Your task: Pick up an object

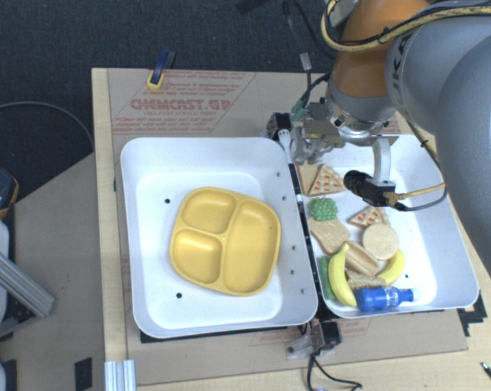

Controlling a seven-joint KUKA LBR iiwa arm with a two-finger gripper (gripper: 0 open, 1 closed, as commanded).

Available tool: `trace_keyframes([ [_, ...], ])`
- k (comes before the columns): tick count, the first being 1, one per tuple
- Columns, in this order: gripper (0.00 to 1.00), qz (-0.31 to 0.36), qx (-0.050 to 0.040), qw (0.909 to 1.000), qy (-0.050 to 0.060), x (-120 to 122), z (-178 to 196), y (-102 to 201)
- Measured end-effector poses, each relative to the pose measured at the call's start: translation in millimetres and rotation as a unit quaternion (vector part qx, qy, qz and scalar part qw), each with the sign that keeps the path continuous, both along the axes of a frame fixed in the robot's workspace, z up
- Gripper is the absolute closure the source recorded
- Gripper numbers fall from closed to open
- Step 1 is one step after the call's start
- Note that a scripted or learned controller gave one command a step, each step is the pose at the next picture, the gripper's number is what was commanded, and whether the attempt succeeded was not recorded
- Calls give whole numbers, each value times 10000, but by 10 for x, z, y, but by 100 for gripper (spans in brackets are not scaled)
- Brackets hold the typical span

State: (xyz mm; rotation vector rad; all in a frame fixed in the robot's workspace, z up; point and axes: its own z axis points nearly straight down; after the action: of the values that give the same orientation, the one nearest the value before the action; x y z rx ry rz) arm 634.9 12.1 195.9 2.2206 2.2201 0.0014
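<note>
Gripper of the grey arm hangs at twelve o'clock in the right white plastic bin; whether it is open I cannot tell. A triangular pizza-slice toy lies just beneath. Food toys crowd together, so closing may catch the bin wall or nudge neighbours.

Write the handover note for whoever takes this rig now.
Gripper: low at the back left corner of the right bin, beside the pizza slice; nothing seen held.
Right bin: toy food piled at its left side, with broccoli, banana and blue bottle.
Left bin: yellow divided plate.
Done: nothing lifted.
Left: grasp and lift one object.
</note>
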Motion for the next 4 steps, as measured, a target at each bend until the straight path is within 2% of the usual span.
trace_keyframes([
  [1,100,64,36,10000,29,-947,394,1068],
  [2,100,66,44,10000,-26,-1386,1220,1959],
  [3,100,-27,-23,10000,70,-1579,287,1351],
  [4,100,-36,-8,10000,25,-1557,403,683],
])
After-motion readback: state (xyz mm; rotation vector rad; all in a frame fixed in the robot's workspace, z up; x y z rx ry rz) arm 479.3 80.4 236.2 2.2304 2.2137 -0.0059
